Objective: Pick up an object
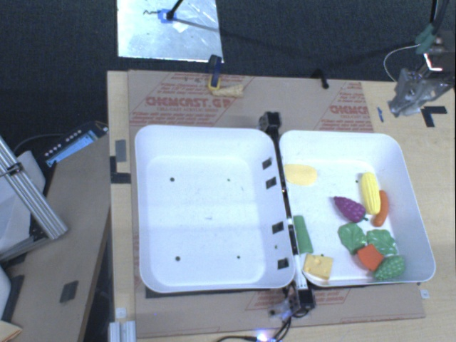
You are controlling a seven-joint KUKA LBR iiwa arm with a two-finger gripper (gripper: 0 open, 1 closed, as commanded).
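Objects for picking are all lying in the right bin (399,155); the left bin (206,141) is sitting just beside it, the two touching along a black hinge strip. Near the right bin's left wall, a pale yellow oval piece (301,174) is resting by itself. Lower along that same wall, a long green piece (302,234) is lying lengthwise, and a yellow cheese-like wedge (318,266) is sitting at the front left corner. Toward the right side, a yellow corn cob (370,192) is lying beside an orange carrot-like piece (382,209), the two touching. A purple piece (349,207) is lying just left of the corn. Below these, several green leafy pieces (366,239) are crowding around a red-orange block (370,257).

The gripper (415,91) is hovering at the upper right of the camera view, over the desk (342,98) beyond the right bin's far corner, well apart from every object. It is too blurred and small here to tell how it is set.
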